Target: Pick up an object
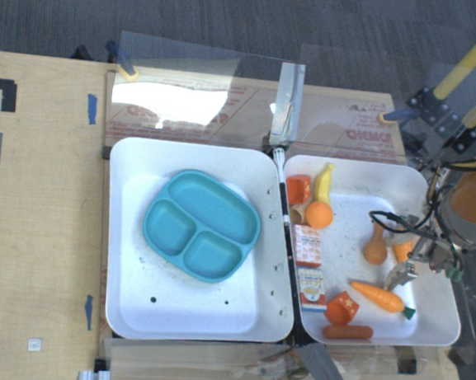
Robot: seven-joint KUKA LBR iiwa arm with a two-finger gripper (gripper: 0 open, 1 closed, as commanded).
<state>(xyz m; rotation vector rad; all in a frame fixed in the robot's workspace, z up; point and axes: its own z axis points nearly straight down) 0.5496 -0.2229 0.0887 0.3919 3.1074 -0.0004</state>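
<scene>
1. At the lower edge of the right bin [437,331] lie one sausage [346,332] and one red pepper piece [342,307], with a small carton [311,287] at their left.
2. One carrot [378,297] lies just above them, long axis running left to right and dipping slightly rightward, green stem end toward the frame's right.
3. The tool [402,272] hangs low at the right of this bin, just above the carrot's right half; whether its fingers are open or closed cannot be told. The arm enters from the right edge, its orange band [475,203] above the wrist.
4. Mid-bin: one brown pear-like piece [374,248], a second carton [306,245], one orange [319,214].
5. Farther up: one banana [325,183], upright, and one red piece [298,187].
6. The left bin [121,299] holds one blue divided plate [202,225] with three compartments.
7. Both bins sit on the counter [37,209].
</scene>
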